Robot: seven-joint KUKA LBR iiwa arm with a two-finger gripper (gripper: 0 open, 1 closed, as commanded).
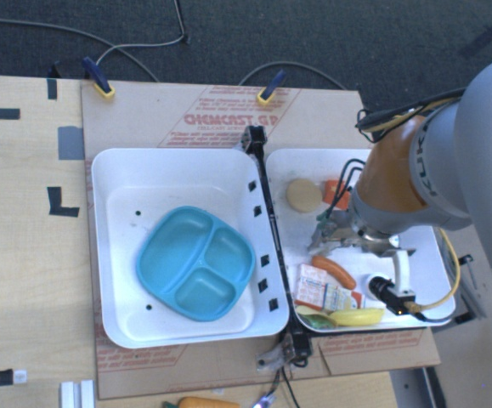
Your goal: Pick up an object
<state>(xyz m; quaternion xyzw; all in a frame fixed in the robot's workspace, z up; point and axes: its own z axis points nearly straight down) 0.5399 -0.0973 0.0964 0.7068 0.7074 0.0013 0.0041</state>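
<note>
While the tool [329, 238] hovers beside a sausage [333, 272], its state unclear to me, it needs lowering onto it.

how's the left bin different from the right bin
The left bin holds one thing, a blue divided plate; the right bin holds several small things, among them a tan round piece, a toy hot dog and a banana. The arm reaches into the right bin, not the left bin. Both are shallow, white and sit side by side.

grey arm [449, 160] reaches in from the right; orange-banded wrist [390, 172] angled down; pincer [329, 232] lowered.
</note>
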